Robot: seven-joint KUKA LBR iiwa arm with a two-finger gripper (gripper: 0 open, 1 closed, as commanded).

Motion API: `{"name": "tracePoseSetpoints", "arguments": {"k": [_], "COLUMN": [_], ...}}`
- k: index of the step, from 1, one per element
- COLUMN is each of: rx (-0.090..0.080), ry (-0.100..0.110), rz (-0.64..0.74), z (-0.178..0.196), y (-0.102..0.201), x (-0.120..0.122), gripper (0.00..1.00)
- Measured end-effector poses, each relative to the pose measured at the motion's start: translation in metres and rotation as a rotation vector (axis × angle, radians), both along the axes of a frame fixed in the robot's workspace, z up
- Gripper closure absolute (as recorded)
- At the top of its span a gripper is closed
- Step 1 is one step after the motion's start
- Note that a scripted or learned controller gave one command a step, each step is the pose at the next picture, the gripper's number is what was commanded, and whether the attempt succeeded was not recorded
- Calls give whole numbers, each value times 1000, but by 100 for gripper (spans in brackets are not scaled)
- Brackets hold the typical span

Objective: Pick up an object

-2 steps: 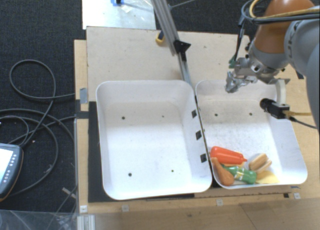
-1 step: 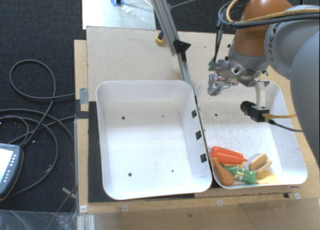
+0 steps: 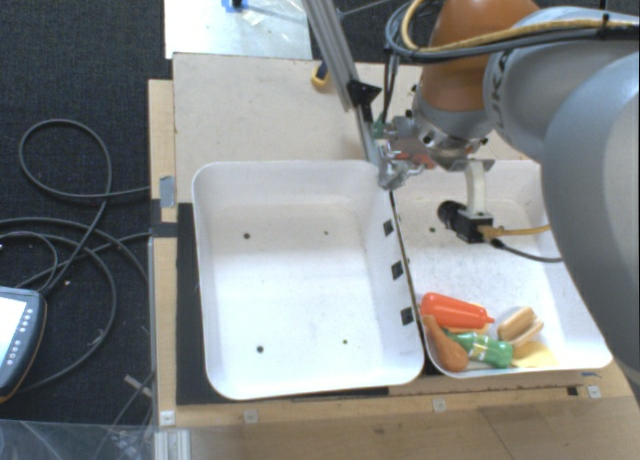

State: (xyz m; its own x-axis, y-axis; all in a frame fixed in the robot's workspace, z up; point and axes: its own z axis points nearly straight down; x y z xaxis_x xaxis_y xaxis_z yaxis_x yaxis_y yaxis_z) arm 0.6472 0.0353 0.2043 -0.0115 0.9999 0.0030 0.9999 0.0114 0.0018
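Several toy foods lie bunched in the near corner of the right bin [image 3: 500, 258]: an orange carrot-like piece [image 3: 456, 310], a second orange piece [image 3: 445, 345], a green bottle-shaped toy [image 3: 487, 350] and a tan bun [image 3: 520, 325]. My gripper [image 3: 396, 166] hangs at the far end of the wall between the two bins, well away from those toys. Nothing shows in its grasp.
The left bin [image 3: 290, 278] is a shallow white tray with a few dark specks on its floor. Black tabs mark the divider between the bins [image 3: 397, 270]. The big grey arm covers the right bin's far right part. Cables lie on the floor at left.
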Motion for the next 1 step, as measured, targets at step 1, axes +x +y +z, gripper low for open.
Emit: {"name": "tracePoseSetpoints", "arguments": {"k": [1], "rx": [0], "ry": [-2], "rz": [-1], "z": [25], "y": [50], "x": [-6], "gripper": [100]}}
